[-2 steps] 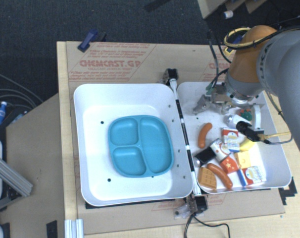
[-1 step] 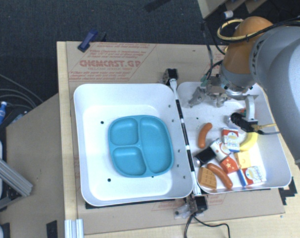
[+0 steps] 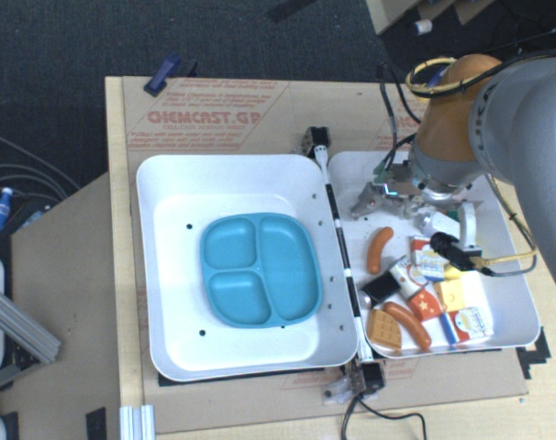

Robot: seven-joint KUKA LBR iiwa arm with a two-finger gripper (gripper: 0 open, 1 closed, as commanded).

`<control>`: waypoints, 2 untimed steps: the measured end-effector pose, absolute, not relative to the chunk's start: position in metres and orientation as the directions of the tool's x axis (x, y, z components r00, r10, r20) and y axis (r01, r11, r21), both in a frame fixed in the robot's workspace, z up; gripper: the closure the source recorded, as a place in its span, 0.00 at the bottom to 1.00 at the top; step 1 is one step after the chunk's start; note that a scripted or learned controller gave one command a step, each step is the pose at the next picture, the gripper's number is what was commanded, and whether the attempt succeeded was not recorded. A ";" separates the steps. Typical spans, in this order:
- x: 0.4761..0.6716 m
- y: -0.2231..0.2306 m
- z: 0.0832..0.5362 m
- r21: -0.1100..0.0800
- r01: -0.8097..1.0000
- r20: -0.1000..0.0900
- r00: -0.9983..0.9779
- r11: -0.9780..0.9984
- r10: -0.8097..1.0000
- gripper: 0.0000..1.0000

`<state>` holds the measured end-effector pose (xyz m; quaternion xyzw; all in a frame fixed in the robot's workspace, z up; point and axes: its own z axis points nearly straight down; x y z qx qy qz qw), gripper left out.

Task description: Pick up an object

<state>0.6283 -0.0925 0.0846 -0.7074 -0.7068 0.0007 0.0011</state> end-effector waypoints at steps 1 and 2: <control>0.667 -0.095 0.085 0.001 1.000 0.000 -0.001 0.001 1.000 0.00; 0.655 -0.092 0.085 -0.003 1.000 0.001 0.001 -0.001 1.000 0.00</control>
